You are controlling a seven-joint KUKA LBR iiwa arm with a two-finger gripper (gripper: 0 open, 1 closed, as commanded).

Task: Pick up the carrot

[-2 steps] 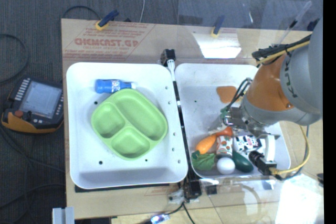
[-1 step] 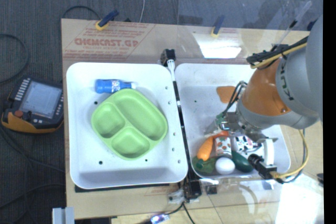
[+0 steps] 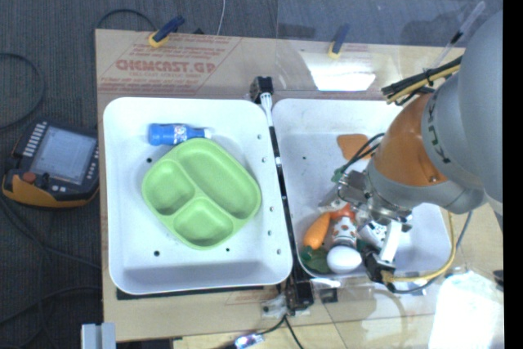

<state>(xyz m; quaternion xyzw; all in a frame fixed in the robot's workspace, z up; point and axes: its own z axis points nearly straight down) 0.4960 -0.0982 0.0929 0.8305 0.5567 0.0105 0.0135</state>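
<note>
The carrot (image 3: 317, 231) is a short orange piece lying in the near left corner of the right bin (image 3: 306, 127). My gripper (image 3: 360, 230) hangs low over that bin, just right of the carrot and close against it. The grey arm and its orange band (image 3: 409, 151) cover the middle and right of the bin. A small red and white thing (image 3: 344, 230) sits between the carrot and the gripper. I cannot make out whether anything is held.
A white egg-shaped object (image 3: 344, 260) and a dark green item (image 3: 311, 261) lie by the bin's front wall. An orange flat piece (image 3: 353, 145) lies further back. The left bin (image 3: 122, 257) holds a green divided plate (image 3: 202, 190) and a blue bottle (image 3: 176, 133).
</note>
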